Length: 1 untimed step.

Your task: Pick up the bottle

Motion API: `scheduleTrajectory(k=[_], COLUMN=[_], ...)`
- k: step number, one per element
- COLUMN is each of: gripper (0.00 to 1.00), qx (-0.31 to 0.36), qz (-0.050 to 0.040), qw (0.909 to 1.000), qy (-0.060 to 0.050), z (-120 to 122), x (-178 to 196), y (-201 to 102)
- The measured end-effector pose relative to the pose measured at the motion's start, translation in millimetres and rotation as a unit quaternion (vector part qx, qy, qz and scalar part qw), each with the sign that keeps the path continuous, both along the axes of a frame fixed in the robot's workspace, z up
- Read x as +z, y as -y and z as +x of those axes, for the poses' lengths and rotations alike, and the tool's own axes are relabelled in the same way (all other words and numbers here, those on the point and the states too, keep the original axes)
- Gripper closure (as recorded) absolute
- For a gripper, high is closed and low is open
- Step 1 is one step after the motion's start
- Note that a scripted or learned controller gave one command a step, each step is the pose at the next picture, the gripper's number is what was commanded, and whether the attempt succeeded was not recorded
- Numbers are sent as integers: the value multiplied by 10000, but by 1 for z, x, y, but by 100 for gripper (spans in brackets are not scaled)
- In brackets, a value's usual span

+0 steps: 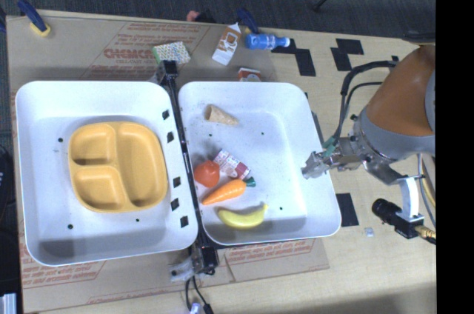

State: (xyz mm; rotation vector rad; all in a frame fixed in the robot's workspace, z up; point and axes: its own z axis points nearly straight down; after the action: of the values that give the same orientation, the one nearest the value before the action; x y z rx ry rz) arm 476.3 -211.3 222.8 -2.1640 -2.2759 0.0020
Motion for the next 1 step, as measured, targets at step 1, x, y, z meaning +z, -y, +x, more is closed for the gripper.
scheduleTrajectory(k=[1], gripper=[100], qx=[-346], qz=[11], qw=[9994], qy=[-13], z=[0], x=[-12], y=[-26])
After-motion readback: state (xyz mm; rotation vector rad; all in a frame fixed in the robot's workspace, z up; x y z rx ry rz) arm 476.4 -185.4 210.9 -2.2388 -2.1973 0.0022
